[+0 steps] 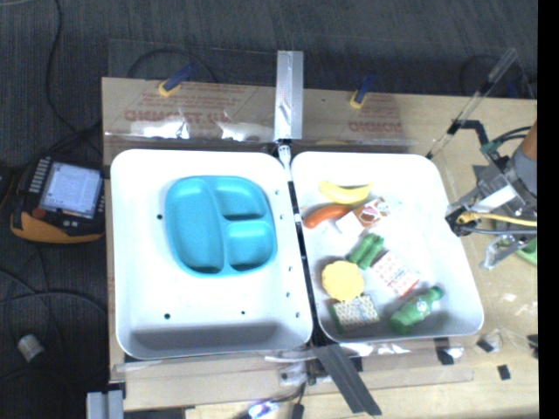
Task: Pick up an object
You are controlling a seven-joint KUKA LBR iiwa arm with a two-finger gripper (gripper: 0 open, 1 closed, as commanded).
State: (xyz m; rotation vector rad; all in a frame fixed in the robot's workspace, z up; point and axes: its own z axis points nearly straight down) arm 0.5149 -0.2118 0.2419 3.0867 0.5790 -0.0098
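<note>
We take the yellow disc [342, 279] in the right bin [454, 260] as our mark. All the things to pick lie around it in that bin, and none is in the gripper.

- A green pod-like piece [367, 250] lies just up and to the right of the disc.
- A white packet with red print [395, 273] sits just to the disc's right.
- A patterned little box [354, 310] touches the disc's near side.
- A green bottle [415, 308] lies on its side, to the right of and below the disc.
- Farther up from the disc come a white block [348, 223], an orange carrot-shaped piece [325, 216] and a small red-and-white packet [374, 209].
- A banana [343, 192] lies farthest from the disc on that side.

Well left of the disc, the left bin [140, 312] holds a blue divided tray [220, 223].

The gripper [498, 247] hangs well right of the disc, past the right bin's wall and over the bare surface [511, 321]. We cannot tell whether it is open or closed.
</note>
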